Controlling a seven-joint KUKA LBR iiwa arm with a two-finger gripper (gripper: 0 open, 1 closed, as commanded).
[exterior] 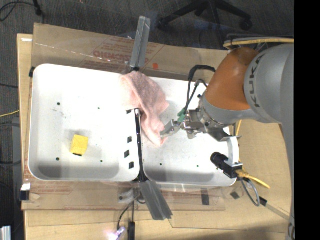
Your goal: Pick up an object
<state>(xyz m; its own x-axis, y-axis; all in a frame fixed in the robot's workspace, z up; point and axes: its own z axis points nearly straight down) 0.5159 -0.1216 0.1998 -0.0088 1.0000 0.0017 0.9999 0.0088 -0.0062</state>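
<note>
Dark carpet lies around a wooden desk (25, 109) covered with flattened cardboard (90, 46), and the legs of an office chair (210, 6) show at the top of the scene.

We see the tool (167, 129) low over the right bin (200, 176), near that bin's left side. Its tip meets the lower edge of a pink cloth (147, 101); the metal parts there are small and crowded, so we cannot tell how the tool is set, or whether any cloth is caught in it. Behind the tool, the wrist carries a green part and thin black cables, then the orange band (230, 84) and the broad grey arm (270, 79) that comes in from the right. A black fitting with a yellow cable (252, 180) sits near the bin's lower right corner.

From the tool, the pink cloth runs up and to the left, crumpled, draped across the divider between the two bins, with most of it on the right bin's side. A grey bar (140, 39) stands at the top end of the divider, and another sits at the bottom end.

Further left, the left bin (45, 76) holds a small yellow block (79, 145) near its lower left part, well apart from the cloth and the tool. Small dark marks dot both bin floors.
</note>
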